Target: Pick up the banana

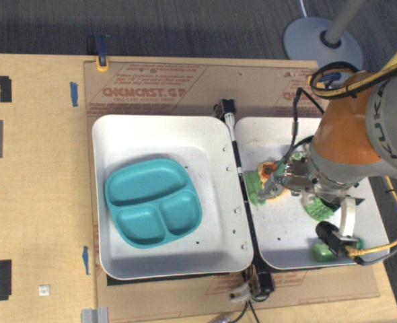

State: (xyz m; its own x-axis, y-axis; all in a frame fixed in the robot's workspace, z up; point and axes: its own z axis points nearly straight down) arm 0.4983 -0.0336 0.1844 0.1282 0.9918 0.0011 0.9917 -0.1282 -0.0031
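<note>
Arm low over the right bin (279,251), right of frame.
You see the gripper (279,180) among small toys; grip state can't be told. Teal divided plate (153,202) sits in left bin (118,133).

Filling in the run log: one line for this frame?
arm: grey arm with orange band over right white bin | gripper: among green items | banana: not identifiable | left white bin: teal three-compartment plastic plate

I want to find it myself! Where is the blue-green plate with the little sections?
Look at the left white bin on the bench. The teal plate lies in its middle, with three compartments. Nothing else sits in that bin; the small toys lie in the right one.
</note>
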